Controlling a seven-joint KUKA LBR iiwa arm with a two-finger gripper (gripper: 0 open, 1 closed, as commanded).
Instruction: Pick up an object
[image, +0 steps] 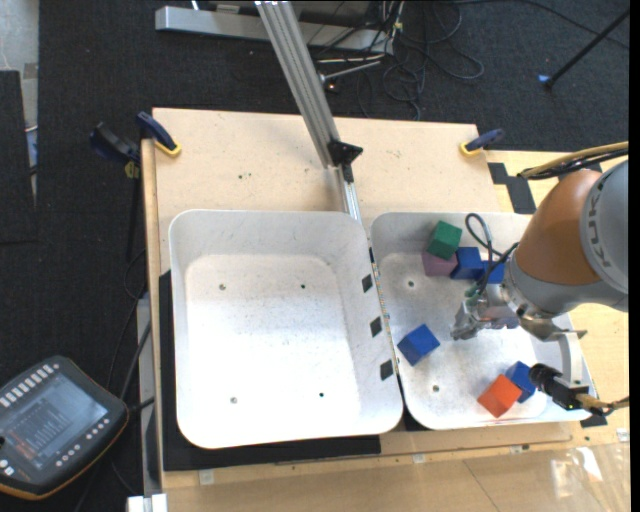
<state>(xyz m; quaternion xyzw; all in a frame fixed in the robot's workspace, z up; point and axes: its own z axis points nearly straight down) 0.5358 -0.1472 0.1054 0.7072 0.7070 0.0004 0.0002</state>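
The arm's metal two-finger pincer (470, 325) is hanging low over the floor of the right-hand shallow white plastic bin (400, 395), and whether it is set wide or narrow I cannot tell, since the wrist above is hiding most of it. Nothing is showing between its tips, so as I am judging it the pick is not yet done: no object is lifted, and the closing and raising are both left to do.

Nearest the pincer, just to its left on the bin floor, a small blue cube (418, 342) is lying tilted and apart from the tips; this is looking like the likeliest thing to be taken. Above the pincer, toward the bin's far wall, three pieces are crowding together: a green cube (445, 239), a dull purple block (437, 264) touching beneath it, and a second blue block (467, 263) just beside them. Toward the near right corner an orange-red cube (499, 396) is sitting against a further blue cube (520, 379).

The left-hand white bin (190, 300) is showing bare speckled floor. Both bins are resting side by side on the pale wooden surface (250, 150), with a grey teach pendant (50, 425) lying off its near left corner
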